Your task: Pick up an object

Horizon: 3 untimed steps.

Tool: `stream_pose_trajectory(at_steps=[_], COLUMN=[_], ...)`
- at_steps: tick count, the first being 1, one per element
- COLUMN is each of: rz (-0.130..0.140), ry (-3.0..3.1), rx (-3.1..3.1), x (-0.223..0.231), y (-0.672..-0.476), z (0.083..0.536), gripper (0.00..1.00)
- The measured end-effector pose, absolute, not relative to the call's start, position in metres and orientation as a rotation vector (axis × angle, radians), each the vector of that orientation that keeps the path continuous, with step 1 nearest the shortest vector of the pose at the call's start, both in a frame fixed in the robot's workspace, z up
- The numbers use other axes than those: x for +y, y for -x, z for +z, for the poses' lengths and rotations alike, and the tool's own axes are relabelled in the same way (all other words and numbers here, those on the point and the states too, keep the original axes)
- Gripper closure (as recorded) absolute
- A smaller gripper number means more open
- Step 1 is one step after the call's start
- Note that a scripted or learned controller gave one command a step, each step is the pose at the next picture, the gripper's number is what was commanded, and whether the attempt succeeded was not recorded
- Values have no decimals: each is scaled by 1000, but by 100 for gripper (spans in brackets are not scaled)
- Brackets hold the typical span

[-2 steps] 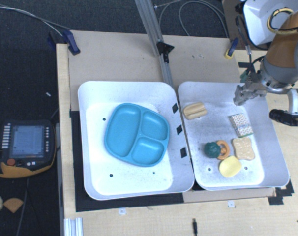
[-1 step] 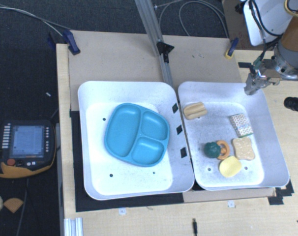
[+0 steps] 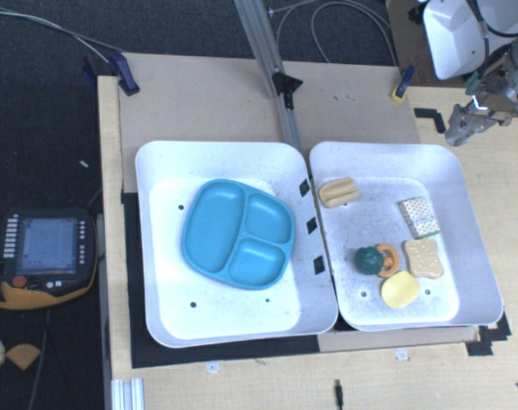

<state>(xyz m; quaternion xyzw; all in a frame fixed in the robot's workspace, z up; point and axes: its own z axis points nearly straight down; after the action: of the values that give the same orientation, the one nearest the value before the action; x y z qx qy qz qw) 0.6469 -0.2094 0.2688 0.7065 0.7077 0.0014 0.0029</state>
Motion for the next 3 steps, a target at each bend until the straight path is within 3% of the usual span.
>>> stream_pose_trajectory(at_steps=[2,3], rz=[0,-2], ry=[-2218,-2219], rx=[2229,2231], x=[-99,-48], y=[-627,-601], z=[260,247], gripper=[100,100])
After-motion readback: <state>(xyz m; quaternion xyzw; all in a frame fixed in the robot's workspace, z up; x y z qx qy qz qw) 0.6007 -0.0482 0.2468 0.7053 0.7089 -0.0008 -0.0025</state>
